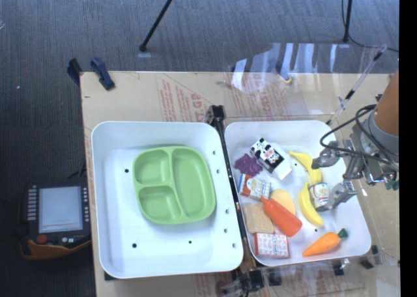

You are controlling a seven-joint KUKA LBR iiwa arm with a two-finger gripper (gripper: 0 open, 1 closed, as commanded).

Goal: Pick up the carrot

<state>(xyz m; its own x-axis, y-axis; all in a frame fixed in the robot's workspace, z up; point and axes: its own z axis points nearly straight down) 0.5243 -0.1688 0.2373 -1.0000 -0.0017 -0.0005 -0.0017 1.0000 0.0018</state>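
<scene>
The carrot [320, 244], orange with a green top, lies in the front right corner of the right bin [362, 242]. My gripper [331, 178] hovers over the bin's right side, behind the carrot and well apart from it. Its two fingers [324, 159] are spread open, with nothing held between them. A small white cup [319, 193] sits just below the nearer finger, beside a banana [309, 206].
The right bin also holds a second banana [302, 159], a cow-print carton [268, 155], purple grapes [247, 163], an orange bottle [283, 217], a cracker [258, 219] and small packets [271, 245]. A green divided plate [174, 183] sits in the left bin [117, 152].
</scene>
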